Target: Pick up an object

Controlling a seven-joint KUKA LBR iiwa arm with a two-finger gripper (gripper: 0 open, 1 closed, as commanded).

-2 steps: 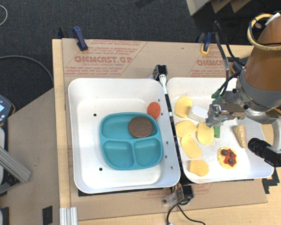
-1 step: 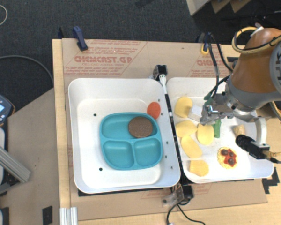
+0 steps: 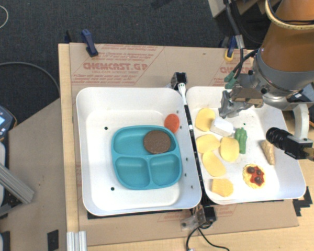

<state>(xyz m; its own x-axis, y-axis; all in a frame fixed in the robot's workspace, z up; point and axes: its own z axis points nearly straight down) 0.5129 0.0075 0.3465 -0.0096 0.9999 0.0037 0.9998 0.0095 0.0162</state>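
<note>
Here we find the gripper (image 3: 227,110) low over the far left part of the right bin (image 3: 282,192), its grey fingers pointing down at a small white block (image 3: 222,126) that lies just beneath them. Whether the fingers are spread or closed we cannot tell, and nothing shows between them, so we do not call the block held. We judge the arm is set this way to take the white block, the piece nearest its tips.

Around it the right bin is crowded. A yellow slice (image 3: 204,119) touches the block on its left, more yellow slices (image 3: 213,153) lie toward the near edge, and a green piece (image 3: 241,139) sits just beside it on the right. These neighbours could catch a finger as it closes. Further off are a yellow square (image 3: 222,187) at the near edge, a small pizza toy (image 3: 254,175) and a tan piece (image 3: 268,152).

In the left bin (image 3: 91,140), a teal divided tray (image 3: 141,177) carries a brown disc (image 3: 157,141), with an orange ball (image 3: 171,122) beside its far corner.
</note>
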